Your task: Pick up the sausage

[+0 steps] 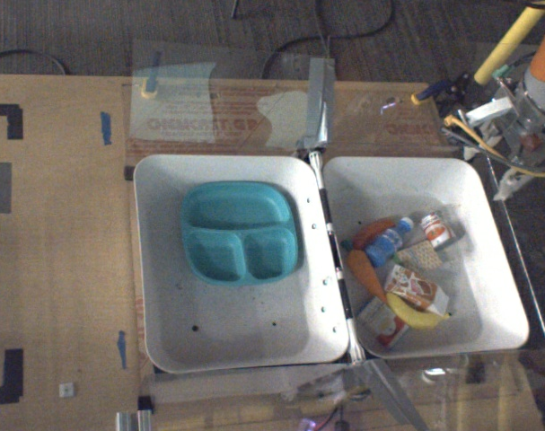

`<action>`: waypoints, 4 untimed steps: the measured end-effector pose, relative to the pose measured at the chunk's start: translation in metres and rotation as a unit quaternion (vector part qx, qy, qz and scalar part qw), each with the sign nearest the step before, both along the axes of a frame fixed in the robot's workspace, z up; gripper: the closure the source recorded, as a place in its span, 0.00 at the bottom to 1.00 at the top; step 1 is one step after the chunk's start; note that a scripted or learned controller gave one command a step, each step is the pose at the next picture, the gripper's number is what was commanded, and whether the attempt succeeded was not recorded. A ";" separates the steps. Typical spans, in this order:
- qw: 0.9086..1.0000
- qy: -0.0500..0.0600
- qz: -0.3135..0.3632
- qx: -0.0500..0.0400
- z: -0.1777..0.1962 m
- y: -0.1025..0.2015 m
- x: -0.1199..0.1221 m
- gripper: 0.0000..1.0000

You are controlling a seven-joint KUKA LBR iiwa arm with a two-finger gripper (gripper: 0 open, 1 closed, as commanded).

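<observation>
Jaws first: from my seat I cannot tell whether they are spread or pressed together, because the arm (534,106) sits at the upper right corner, above and outside the right bin (510,281), and its lower end is lost among cables and fittings. Nothing from the bins is up there with it.

What I take for the sausage (365,275) is the orange-brown stick lying aslant at the left side of the right bin, close to the wall between the bins. Its upper end is just beside the small bottle (388,244) and its lower end points toward the banana (414,315). A small carton (412,287) lies just to its right. The teal tray (241,232) rests in the left bin (155,268), well apart.

I judge this as the approach, not yet begun: next I need to travel down and left over the clutter, then line up across the sausage's narrow width, clear of the bottle.
</observation>
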State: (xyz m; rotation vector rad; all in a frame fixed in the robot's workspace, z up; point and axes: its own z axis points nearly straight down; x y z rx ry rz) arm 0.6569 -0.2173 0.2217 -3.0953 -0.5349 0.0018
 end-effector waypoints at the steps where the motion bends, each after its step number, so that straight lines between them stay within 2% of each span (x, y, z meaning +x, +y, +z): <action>1: 0.999 -0.015 0.052 -0.006 -0.097 0.006 -0.085 0.00; 2: 0.994 -0.001 0.111 0.000 -0.053 -0.004 -0.090 0.00; 3: 0.996 0.001 0.090 0.001 -0.072 0.000 -0.093 0.00; 4: 0.999 0.002 0.033 0.003 -0.114 0.004 -0.044 0.00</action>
